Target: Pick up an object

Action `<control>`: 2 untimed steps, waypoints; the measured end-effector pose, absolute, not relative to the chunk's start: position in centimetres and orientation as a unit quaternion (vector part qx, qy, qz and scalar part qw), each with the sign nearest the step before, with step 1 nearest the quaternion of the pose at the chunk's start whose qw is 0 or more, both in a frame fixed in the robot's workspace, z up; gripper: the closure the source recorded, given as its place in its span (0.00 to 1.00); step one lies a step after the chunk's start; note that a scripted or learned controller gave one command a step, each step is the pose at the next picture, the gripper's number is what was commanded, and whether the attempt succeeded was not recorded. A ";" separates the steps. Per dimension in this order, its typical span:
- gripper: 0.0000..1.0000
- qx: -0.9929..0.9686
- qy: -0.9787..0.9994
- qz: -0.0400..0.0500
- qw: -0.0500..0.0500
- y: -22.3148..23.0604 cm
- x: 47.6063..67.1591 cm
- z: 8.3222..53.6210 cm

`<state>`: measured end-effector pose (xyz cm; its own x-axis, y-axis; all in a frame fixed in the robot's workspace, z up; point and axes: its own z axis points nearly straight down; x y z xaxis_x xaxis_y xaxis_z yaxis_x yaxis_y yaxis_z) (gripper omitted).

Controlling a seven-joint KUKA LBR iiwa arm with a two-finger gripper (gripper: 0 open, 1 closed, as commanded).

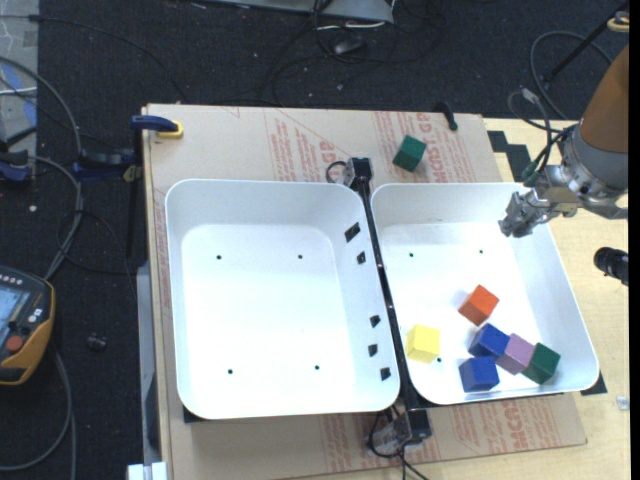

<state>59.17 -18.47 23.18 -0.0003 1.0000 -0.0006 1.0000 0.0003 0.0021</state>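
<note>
Camera view: end effector (pixel 520 218) above right bin's (pixel 575 308) far edge, grip state unclear, nothing visibly held; orange cube (pixel 480 304) and neighbours unpicked, grasp yet to begin.

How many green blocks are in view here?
2. One green block sits on the board behind the right bin, outside it. The other green block lies in that bin's near right corner, beside the purple block. None seems hidden.

Lighting was even and bright from overhead, white bins (pixel 270 268) near blown out, shadows soft, floor dark, overall slightly soft and low-res.
</note>
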 end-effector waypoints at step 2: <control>1.00 0.705 0.709 0.000 0.000 -9.0 58.6 22.5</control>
